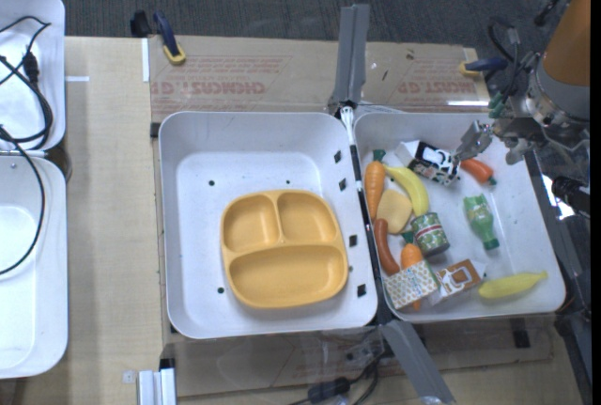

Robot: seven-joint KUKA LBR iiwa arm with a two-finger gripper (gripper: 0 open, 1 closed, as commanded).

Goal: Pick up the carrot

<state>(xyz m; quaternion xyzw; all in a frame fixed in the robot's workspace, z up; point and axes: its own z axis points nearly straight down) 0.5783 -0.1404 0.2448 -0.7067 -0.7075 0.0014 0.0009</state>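
We look down on two shallow white plastic bins set side by side, and we take the long orange toy carrot with a green top [374, 188] as our landmark. It lies lengthwise against the inner wall of the right bin [549, 234], beside the divider, probably because loose pieces slide to the edges.

Nearest us, below the carrot, sit a patterned snack packet [410, 285], a small orange-and-white carton [459, 277] and a yellow toy corn cob [512, 285] along the front wall. Just above them, below and right of the carrot, are a stubby orange carrot-like piece [411, 256] and a dark red sausage-shaped toy [385, 244] (we cannot tell exactly what either is), then a green-labelled tin can [429, 234] and, further right, a small green plastic bottle [481, 220].

Touching the carrot's right side are a pale yellow wedge [395, 209] and a yellow toy banana [410, 186]. To the carrot's left, across the divider, a yellow three-compartment plate [284, 248] rests in the middle of the left bin [188, 206].

Further back and right of the carrot lie a black-and-white toy [436, 163] and a small red-orange vegetable [478, 170]. Between those two hangs the metal two-finger gripper [470, 144], well apart from the carrot; we cannot tell how it is set. We judge the pick not yet begun.
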